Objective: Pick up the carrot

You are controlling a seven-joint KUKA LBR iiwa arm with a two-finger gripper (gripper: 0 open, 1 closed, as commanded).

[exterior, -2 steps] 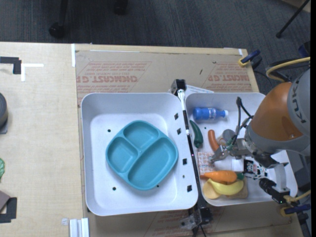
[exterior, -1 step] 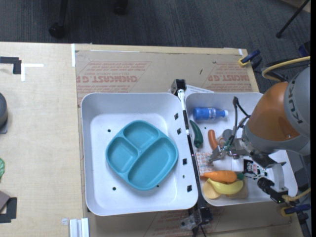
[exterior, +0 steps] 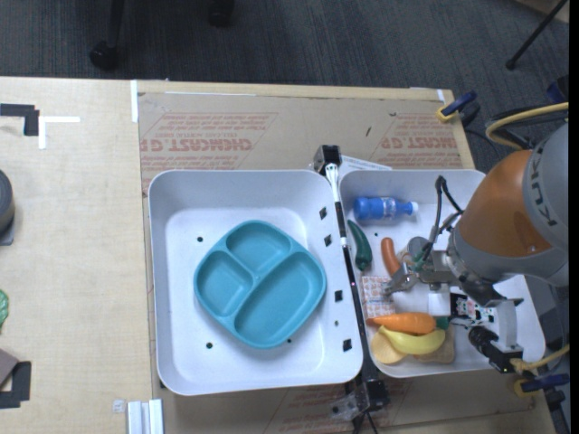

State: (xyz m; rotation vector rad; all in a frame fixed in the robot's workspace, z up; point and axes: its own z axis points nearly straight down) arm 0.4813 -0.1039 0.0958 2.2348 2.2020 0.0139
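Two metal fingers make up my claw point(exterior: 403, 277), and they sit spread apart over the right bin point(exterior: 488, 181), grasping nothing. One tip reaches toward a small orange-red sausage-shaped item point(exterior: 388, 255), the other angles down toward a red-and-white patterned packet point(exterior: 374, 292); whether either tip touches anything I cannot tell. My wrist comes in from the right, low over the bin, with the orange band point(exterior: 508, 208) bulging above the grey body and black cables looping up beside it.

The carrot point(exterior: 404, 321) lies below my claw, near the bin's front wall, long axis roughly left to right, green end pointing right. It rests on top of a yellow banana point(exterior: 414, 341), touching it, with a pale yellow round piece point(exterior: 387, 351) at the banana's left end. The carrot is apart from my fingers.

Further out: a blue bottle point(exterior: 384, 208) lies on its side at the back of the right bin, label too small to read. A dark green vegetable point(exterior: 361, 245) lies along the divider.

The left bin point(exterior: 181, 197) holds a teal divided plate point(exterior: 261, 283) with three compartments.

Cardboard point(exterior: 271, 134) behind the bins carries red printing, upside down and mirrored from here; it looks like "CHEMCAST GP" but I am not sure.
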